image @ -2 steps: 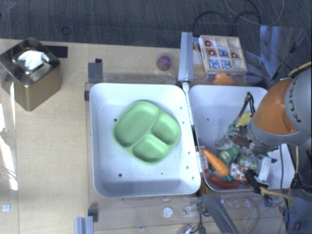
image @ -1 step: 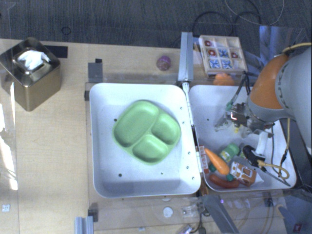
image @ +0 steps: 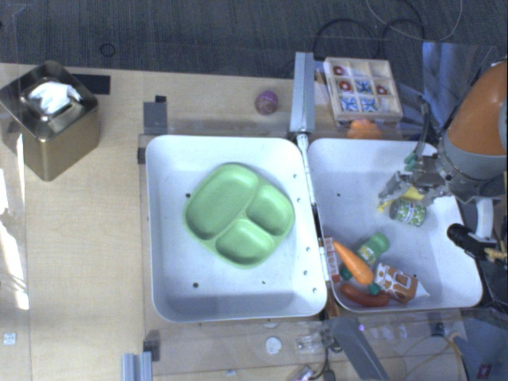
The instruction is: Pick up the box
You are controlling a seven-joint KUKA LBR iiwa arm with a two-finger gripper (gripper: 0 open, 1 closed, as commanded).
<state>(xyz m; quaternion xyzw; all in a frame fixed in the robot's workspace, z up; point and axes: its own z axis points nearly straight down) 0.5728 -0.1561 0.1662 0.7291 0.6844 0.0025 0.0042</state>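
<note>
The gripper [image: 409,187] is hanging over the right bin [image: 349,161], toward its far right side, with the grey arm and its orange band [image: 480,117] reaching in from the right edge. Its fingers are sitting around a small yellow-green packet [image: 410,210], but whether they are gripping it or merely touching it is something I cannot tell. The box [image: 395,283], a small brown and white carton, is lying near the bin's near edge, well apart from the gripper. Just beside it, toward the near-left corner, a carrot [image: 353,263], a green bottle [image: 371,248] and a red sausage [image: 365,296] are crowding together. The left bin [image: 171,292] is carrying a green divided plate [image: 240,213] at its middle. A brass-coloured tissue box [image: 49,121] is standing at the bench's far left corner, and a tic-tac-toe board [image: 363,88] is resting beyond the right bin's far edge.
</note>
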